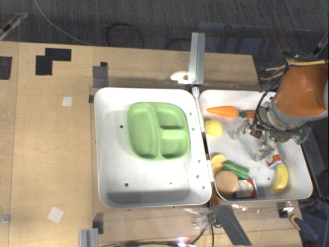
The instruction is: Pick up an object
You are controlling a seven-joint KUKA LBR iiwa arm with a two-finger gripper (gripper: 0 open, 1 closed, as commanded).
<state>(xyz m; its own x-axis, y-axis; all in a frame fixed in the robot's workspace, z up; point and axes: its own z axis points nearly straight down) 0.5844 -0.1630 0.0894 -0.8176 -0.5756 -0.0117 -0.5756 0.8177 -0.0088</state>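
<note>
My gripper (254, 140) hangs low over the middle of the right bin (303, 189), below the orange band of the arm. It is open, with bare bin floor between its fingers. An orange carrot (222, 111) lies just to its upper left and a yellow lemon (214, 128) to its left. A small red, white and blue packet (274, 161) lies beside the lower finger. A banana (280, 178) rests at the bin's front right. A green pepper (236, 168), a brown round bun (226, 181) and a red can (247, 188) sit at the front.
The left bin (110, 179) holds a green divided plate (157, 130). A metal post (197, 55) stands behind the wall between the bins. The arm covers the right bin's far right corner.
</note>
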